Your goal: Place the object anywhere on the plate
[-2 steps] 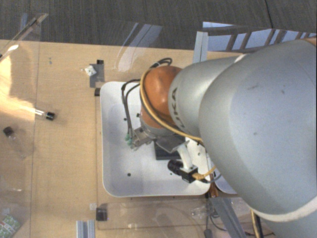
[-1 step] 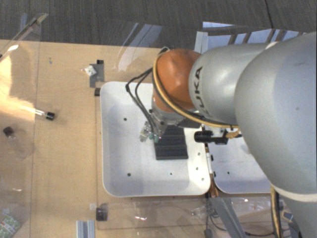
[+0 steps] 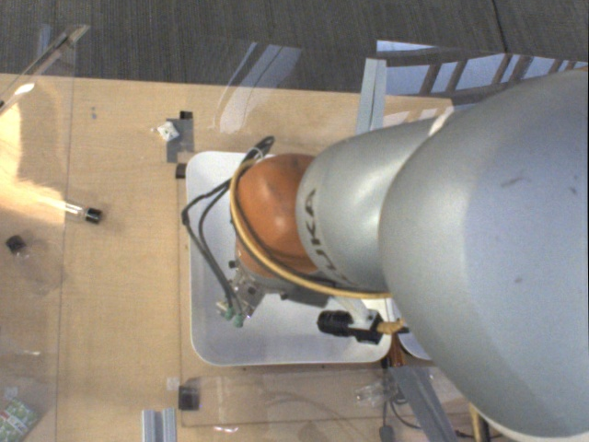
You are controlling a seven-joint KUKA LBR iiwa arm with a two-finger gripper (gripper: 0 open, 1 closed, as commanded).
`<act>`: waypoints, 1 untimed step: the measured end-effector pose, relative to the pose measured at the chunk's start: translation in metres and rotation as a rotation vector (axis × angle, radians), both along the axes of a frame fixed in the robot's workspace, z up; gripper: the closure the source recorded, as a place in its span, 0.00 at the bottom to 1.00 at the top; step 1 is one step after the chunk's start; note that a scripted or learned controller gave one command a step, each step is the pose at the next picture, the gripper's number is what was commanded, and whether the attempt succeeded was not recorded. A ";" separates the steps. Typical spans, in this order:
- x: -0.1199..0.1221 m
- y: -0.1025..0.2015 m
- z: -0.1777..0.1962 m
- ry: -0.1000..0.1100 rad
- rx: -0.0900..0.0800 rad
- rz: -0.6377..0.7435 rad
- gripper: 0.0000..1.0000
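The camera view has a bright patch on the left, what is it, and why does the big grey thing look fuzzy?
In the camera view, light falls on the wooden bench and glares; the arm sits near the lens, so it looks huge and soft, hiding much of the white bin.

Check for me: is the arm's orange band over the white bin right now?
Yes, the orange band sits above the white bin, with the grey arm covering most of the bin's right side.
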State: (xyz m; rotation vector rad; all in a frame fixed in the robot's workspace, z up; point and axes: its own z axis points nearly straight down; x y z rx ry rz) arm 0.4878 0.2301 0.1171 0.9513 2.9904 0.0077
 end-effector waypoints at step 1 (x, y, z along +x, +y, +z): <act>0.001 0.006 0.169 -0.006 -0.001 0.364 1.00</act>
